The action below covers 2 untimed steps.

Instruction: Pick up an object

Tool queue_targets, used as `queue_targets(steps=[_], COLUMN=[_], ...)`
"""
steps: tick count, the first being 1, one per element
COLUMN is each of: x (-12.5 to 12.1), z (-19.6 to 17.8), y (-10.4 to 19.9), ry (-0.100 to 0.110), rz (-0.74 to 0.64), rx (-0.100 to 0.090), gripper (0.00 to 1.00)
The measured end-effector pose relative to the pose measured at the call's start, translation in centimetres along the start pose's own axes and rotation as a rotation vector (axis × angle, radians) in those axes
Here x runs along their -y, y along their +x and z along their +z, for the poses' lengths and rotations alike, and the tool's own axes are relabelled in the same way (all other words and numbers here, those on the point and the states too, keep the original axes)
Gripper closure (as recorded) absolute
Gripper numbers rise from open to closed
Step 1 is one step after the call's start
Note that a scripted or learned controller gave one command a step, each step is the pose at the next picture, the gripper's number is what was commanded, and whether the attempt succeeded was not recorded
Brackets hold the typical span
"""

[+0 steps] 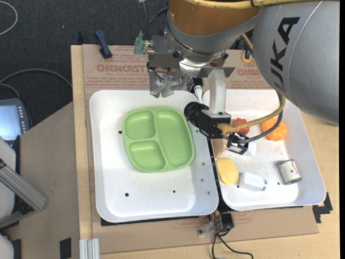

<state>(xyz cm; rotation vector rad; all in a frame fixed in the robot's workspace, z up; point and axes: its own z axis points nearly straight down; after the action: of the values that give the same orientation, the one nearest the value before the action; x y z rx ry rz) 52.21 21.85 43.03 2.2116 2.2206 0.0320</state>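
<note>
My gripper (168, 85) hangs over the far rim of the left bin (102, 161), just beyond the far edge of a green divided plate (159, 139) that lies flat in that bin. Nothing is visibly held. The right bin (310, 185) holds a yellow lemon-like object (227, 170), a white block (252, 181), a small silver and red can (289, 170), an orange object (275, 130) and a red object (241, 125). The arm's bulk hides the far part of the right bin.
A black hose and a yellow cable (200, 117) hang from the wrist across the divide between the bins. A small black and white piece (238, 143) lies near them. A blue clamp (102, 43) sits at the board's far left corner.
</note>
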Motion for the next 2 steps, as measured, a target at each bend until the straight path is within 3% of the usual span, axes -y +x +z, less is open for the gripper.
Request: queue_targets(steps=[1,2], x=[4.5,4.3], z=[1.3,0.2], y=[0.4,0.5], ry=[0.025,0.021], rz=[0.002,0.000], rx=[0.010,0.009], gripper=[1.00,1.00])
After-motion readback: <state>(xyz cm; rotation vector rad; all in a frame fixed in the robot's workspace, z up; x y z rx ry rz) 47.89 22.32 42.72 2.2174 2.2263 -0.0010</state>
